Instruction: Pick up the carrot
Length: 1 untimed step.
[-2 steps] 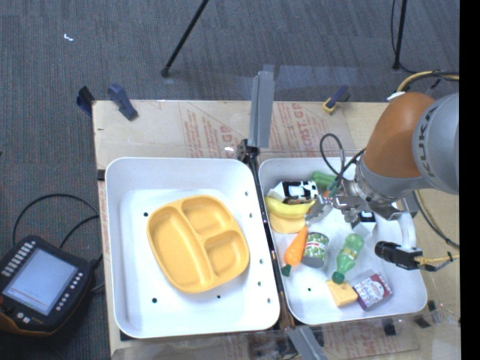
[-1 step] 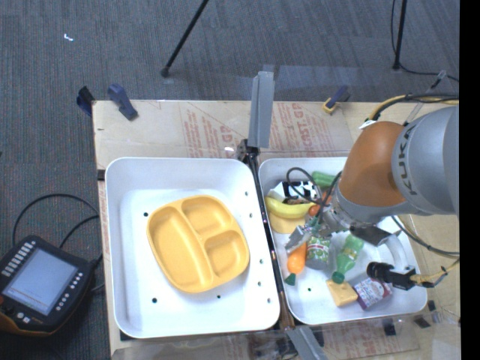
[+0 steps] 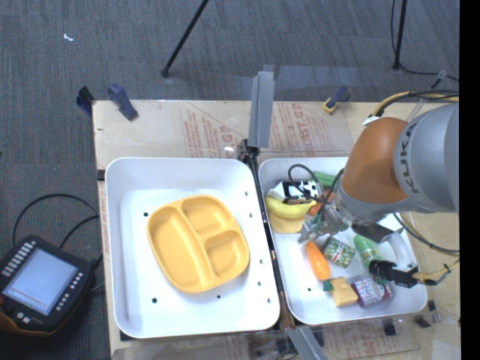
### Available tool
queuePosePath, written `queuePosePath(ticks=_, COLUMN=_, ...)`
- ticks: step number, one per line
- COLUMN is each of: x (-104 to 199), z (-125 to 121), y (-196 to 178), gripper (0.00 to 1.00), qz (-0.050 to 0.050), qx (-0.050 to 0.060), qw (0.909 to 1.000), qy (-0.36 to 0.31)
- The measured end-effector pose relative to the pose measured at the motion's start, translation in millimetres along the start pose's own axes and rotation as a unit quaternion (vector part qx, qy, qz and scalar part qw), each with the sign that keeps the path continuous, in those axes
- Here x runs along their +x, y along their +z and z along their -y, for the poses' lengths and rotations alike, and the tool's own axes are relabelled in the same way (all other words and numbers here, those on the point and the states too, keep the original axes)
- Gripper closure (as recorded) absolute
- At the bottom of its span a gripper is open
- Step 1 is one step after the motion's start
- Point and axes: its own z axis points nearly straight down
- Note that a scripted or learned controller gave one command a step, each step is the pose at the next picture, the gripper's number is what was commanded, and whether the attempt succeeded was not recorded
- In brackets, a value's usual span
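Two bins, one arm low over the right one

Two shallow white bins sit side by side on the tabletop (image 3: 187, 126). The left bin (image 3: 127, 306) holds a yellow divided plate (image 3: 198, 242), which lies near its middle with three compartments facing up.

The right bin (image 3: 300, 310) is crowded. The carrot (image 3: 317, 261) lies near the bin's middle, slanted, with its upper end toward the arm. Just above and left of it is a banana (image 3: 289, 208), and a black and white item (image 3: 300, 190) lies behind the banana. To the right of the carrot are a green speckled packet (image 3: 341, 252) and a green bottle (image 3: 367, 250). A yellow block (image 3: 343, 292) and a purple packet (image 3: 371, 290) lie side by side near the front edge, below the carrot.

The arm (image 3: 390, 167) reaches in from the right, its orange band over the back of the right bin. The hand (image 3: 313, 227) hangs low just above the carrot's upper end, beside the banana. I cannot tell how the hand is set, because the wrist covers much of it, and nothing is seen held in it.

A tablet-like controller (image 3: 41, 283) lies on the floor to the left.
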Motion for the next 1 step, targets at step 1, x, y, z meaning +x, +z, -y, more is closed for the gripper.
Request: queuePosePath(ticks=1, x=61.8, z=24.9, y=-89.6, gripper=1.00, qz=0.001, qx=0.000, qw=0.9972, qy=0.075)
